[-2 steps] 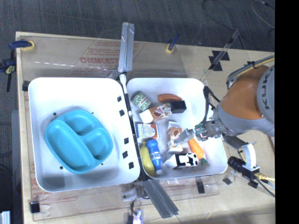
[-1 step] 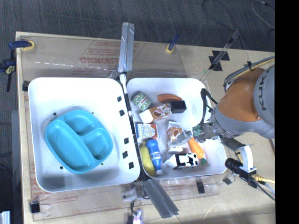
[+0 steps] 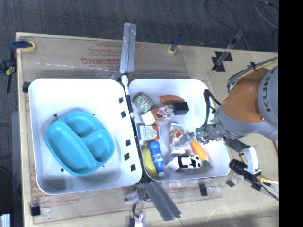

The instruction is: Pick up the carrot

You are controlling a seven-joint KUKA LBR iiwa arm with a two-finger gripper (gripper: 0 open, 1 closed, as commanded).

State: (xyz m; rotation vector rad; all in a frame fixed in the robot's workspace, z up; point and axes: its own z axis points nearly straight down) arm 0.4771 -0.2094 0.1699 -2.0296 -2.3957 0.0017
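Camera view, sweeping left to right: the left bin [image 3: 38, 108] carries a blue divided tray [image 3: 79, 142] and plenty of bare white floor around it. Over the divider, the right bin [image 3: 156, 85] is crowded, with a yellow banana [image 3: 148, 161] and a blue bottle [image 3: 156, 158] along its left wall, snack packets in the middle, a sausage [image 3: 172, 99] up top, and a black-and-white carton [image 3: 188, 162] low down. And there's the carrot [image 3: 199, 151], lying slanted, touching the carton, near the bin's lower right. The gripper [image 3: 204, 134] sits just above it; whether it's open or closed, I can't tell from here. Risk, as I judge it: the carrot is hemmed in by the carton and a packet, so a descent slightly off could pinch a neighbour or nudge the carrot aside. Free room lies to the carrot's right, toward the bin wall.
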